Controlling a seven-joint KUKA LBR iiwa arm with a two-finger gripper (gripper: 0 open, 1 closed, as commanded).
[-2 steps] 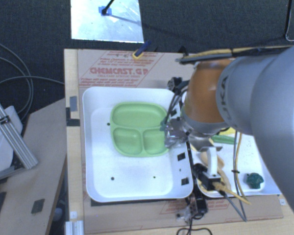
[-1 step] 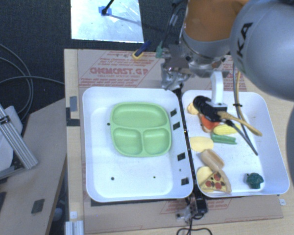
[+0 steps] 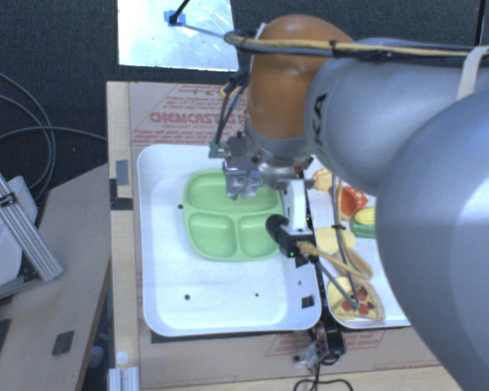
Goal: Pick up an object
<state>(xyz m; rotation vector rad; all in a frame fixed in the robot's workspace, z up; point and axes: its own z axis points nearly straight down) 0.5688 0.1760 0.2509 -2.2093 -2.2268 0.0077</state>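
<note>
I saw the pincer (image 3: 243,187) low over the back compartment of the green tray (image 3: 228,226) in the left bin (image 3: 220,312); I could not tell its state or whether it touched the tray. The arm (image 3: 375,137) hid most of the right bin (image 3: 395,320), where yellow and red toys (image 3: 360,210) were hard to make out.

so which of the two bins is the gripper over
The left bin, the one holding the green divided tray; the gripper hangs above that tray's far edge.
</note>
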